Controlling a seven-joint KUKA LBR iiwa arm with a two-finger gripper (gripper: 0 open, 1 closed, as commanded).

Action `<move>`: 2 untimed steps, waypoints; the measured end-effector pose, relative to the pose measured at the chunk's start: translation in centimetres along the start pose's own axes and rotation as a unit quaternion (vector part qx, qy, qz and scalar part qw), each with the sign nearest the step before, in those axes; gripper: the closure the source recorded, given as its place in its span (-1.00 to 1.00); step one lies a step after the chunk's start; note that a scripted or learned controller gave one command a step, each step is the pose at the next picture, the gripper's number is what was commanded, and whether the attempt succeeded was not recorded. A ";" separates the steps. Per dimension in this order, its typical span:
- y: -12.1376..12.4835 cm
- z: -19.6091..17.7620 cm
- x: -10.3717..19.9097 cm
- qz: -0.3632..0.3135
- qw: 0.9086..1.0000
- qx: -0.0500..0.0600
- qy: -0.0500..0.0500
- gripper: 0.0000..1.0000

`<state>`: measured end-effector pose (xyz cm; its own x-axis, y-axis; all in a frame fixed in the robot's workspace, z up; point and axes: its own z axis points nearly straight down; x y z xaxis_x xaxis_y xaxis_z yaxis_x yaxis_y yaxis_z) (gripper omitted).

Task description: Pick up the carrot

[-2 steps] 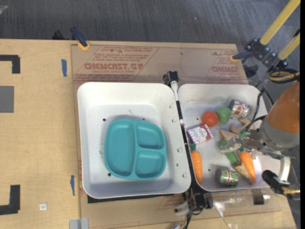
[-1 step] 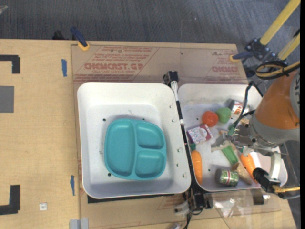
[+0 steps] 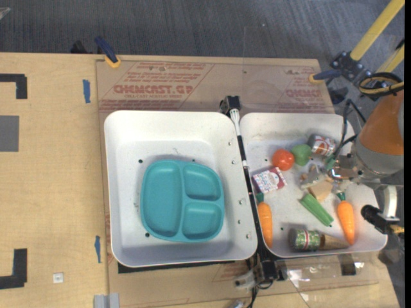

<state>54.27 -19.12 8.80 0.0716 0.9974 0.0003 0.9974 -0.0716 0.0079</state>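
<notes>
I can't tell my gripper's (image 3: 338, 172) state; it hangs near the right bin's (image 3: 257, 130) right edge. One carrot (image 3: 346, 219) lies just below it, another carrot (image 3: 264, 221) against the bin's left wall.

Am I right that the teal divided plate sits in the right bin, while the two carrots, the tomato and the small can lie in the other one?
Not quite: the camera view shows the teal divided plate in the left bin. The two carrots, the tomato and the small can lie in the right bin.
</notes>
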 end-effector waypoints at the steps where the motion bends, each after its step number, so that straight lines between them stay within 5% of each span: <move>1: 0.1 -1.0 0.1 -0.002 1.000 -0.001 -0.001 1.00; 2: -5.6 -0.1 -1.7 -0.131 0.991 -0.001 0.005 1.00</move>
